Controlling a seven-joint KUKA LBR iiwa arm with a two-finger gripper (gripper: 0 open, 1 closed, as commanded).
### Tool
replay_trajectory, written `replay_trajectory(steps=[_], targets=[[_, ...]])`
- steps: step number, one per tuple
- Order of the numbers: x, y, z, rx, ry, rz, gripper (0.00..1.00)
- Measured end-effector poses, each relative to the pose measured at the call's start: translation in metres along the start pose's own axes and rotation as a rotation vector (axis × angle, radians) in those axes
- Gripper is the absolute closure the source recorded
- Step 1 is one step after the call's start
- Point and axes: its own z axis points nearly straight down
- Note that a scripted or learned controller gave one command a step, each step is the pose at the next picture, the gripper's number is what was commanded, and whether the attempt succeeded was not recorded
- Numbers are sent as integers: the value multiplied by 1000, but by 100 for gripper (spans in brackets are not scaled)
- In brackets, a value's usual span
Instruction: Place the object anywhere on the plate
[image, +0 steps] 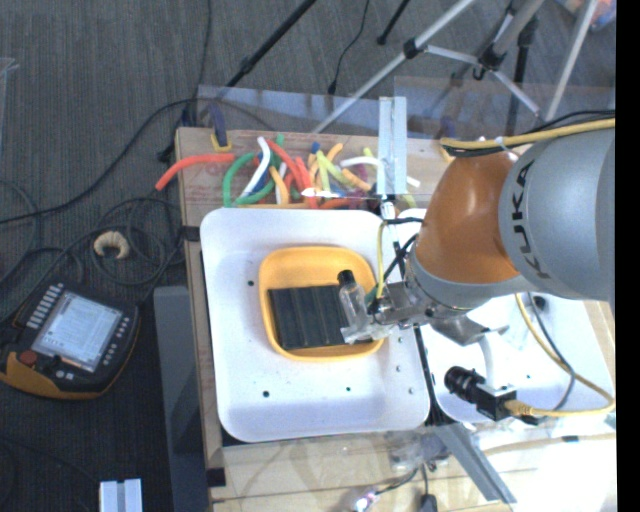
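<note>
a dark ridged flat block (310, 316) lies on the round yellow plate (275, 275), and the plate sits in the left white bin (230, 390). the block covers most of the middle of the plate. it lies flat and does not hang over the rim. so the thing already looks to be where the task wants it.

the claw (352, 305) is right at the block's right edge, over the plate. i see clear, see-through fingers (347, 293) there. i cannot tell if the claw is open or closed, or if it grips the block.

the block looks stiff and thin, like a hard piece of plastic or rubber with lines on top. i think it is light. the ridges may help it not slip. it does not look like it would break. because it is so flat, the best place to take hold would be by a thin edge, like the right side near the claw.

the big grey arm (570, 210) has an orange band (470, 230). on the arm i can read the letters "ku" in black, part of a name. colourful bendy tubes (290, 175) lie at the back of the worktop (195, 170).
</note>
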Motion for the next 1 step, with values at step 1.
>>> replay_trajectory(steps=[1], targets=[[0,0,0,0,0,1,0]])
